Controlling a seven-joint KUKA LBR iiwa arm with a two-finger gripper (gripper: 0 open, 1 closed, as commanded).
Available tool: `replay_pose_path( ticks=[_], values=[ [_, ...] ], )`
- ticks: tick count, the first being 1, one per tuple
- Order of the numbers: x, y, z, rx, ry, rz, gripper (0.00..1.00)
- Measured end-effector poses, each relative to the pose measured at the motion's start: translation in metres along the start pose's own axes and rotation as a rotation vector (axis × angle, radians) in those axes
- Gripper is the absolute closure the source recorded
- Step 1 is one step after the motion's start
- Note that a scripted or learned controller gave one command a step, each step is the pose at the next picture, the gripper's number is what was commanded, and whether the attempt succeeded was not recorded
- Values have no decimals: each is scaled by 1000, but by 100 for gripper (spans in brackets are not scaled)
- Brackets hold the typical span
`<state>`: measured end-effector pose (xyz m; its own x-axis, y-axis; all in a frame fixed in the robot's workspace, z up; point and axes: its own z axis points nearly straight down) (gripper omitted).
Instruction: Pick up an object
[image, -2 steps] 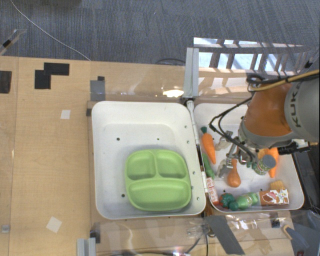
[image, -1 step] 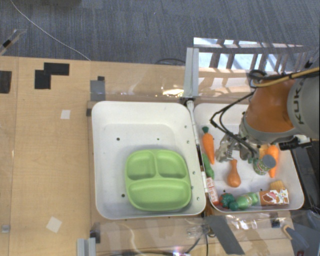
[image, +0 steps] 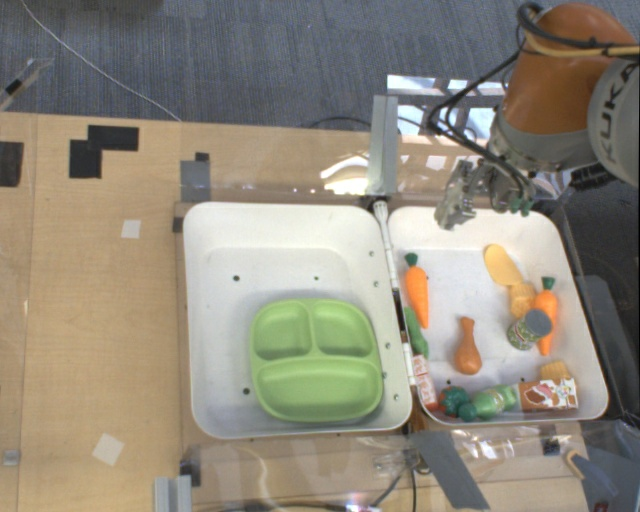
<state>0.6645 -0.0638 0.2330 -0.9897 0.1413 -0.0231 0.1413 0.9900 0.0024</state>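
Two carrots (image: 417, 290) in right bin (image: 455, 255)

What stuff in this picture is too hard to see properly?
- Gripper, camera view: small and blurred, so whether its fingers are open is unclear.
- Small can, camera view: label too small to read.
- Juice carton, camera view: print too small to read.
- Green toys at the right bin's front edge: bunched together, so their shapes are hard to tell.
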Motion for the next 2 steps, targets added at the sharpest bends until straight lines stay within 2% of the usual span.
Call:
replay_pose_path(
  ticks=[1,2],
  values=[
    [3,19,-125,-1,-2,128,100],
    [2,21,-133,-1,-3,122,100]
  ],
)
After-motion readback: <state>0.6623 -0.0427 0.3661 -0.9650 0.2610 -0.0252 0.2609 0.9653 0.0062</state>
